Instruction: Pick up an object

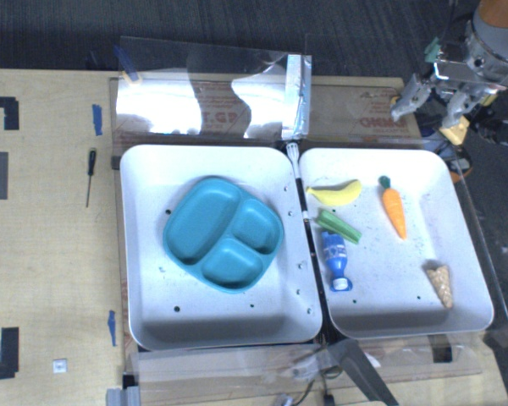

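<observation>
The right bin (pixel 466 227) holds a yellow banana (pixel 335 193), an orange carrot (pixel 394 211), a green stick-like piece (pixel 338 225), a blue bottle (pixel 335 259) and a tan wafer-like piece (pixel 440 283). My gripper (pixel 429 111) hangs beyond the bin's far right corner, above the bench and away from all of these. Its fingers are spread open and nothing sits between them.
A blue divided plate (pixel 224 233) lies in the left bin (pixel 144 294). A clear plastic panel (pixel 212 100) stands behind the left bin. The banana, green piece and bottle crowd the right bin's left wall; the carrot and tan piece lie apart.
</observation>
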You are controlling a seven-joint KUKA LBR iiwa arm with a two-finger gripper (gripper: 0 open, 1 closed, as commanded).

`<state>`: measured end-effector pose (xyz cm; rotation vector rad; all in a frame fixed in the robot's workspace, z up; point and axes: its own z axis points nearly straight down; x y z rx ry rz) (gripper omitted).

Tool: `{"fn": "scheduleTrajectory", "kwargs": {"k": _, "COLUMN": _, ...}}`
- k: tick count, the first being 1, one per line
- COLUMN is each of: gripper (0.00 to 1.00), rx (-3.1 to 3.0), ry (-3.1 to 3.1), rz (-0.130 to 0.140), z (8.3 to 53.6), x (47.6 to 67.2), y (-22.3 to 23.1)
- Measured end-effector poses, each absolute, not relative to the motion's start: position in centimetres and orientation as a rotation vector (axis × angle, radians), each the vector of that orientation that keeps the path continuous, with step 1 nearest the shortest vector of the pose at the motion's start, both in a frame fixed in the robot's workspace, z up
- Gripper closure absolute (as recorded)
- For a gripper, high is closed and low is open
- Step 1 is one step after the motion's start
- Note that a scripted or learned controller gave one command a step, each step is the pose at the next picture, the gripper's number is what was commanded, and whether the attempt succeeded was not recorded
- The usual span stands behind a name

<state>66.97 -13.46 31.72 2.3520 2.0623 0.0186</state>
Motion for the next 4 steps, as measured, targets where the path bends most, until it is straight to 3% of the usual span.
{"fn": "scheduleTrajectory", "kwargs": {"k": 1, "gripper": 0.00, "rx": 2.566, "ry": 1.824, "rz": -0.012, "z": 18.6, "x": 66.5, "y": -13.9}}
{"fn": "scheduleTrajectory", "kwargs": {"k": 2, "gripper": 0.00, "rx": 2.601, "ry": 1.778, "rz": -0.014, "z": 9.8, "x": 66.3, "y": -17.7}}
{"fn": "scheduleTrajectory", "kwargs": {"k": 3, "gripper": 0.00, "rx": 2.634, "ry": 1.713, "rz": 0.000, "z": 8.6, "x": 63.7, "y": -17.9}}
{"fn": "scheduleTrajectory", "kwargs": {"k": 4, "gripper": 1.00, "rx": 2.630, "ry": 1.712, "rz": 0.005, "z": 9.8, "x": 63.8, "y": -17.8}}
